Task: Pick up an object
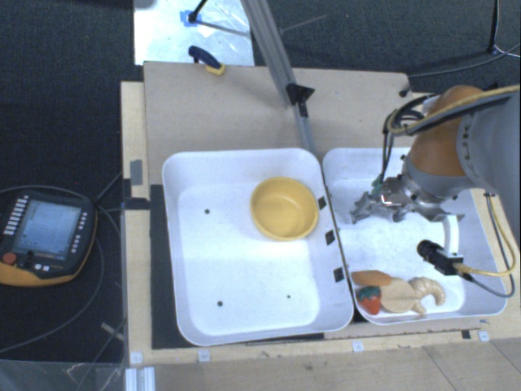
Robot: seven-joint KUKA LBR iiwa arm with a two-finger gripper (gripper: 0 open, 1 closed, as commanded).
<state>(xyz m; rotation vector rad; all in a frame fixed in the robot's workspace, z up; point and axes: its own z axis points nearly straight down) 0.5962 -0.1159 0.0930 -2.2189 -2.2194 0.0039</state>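
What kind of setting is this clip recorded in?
Probably a robotics lab workcell: a grey arm with an orange band reaches over two shallow white plastic bins on a bench, and an orange-edged handheld control pendant lies on dark carpet beside it.

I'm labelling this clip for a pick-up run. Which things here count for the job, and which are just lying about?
For the job:
- gripper, over the right bin
- toy pieces at that bin's near edge
- yellow bowl in the left bin

Lying about:
- teach pendant left of the bench
- blue-and-yellow clamp at the bench's far edge
- slanting metal pole
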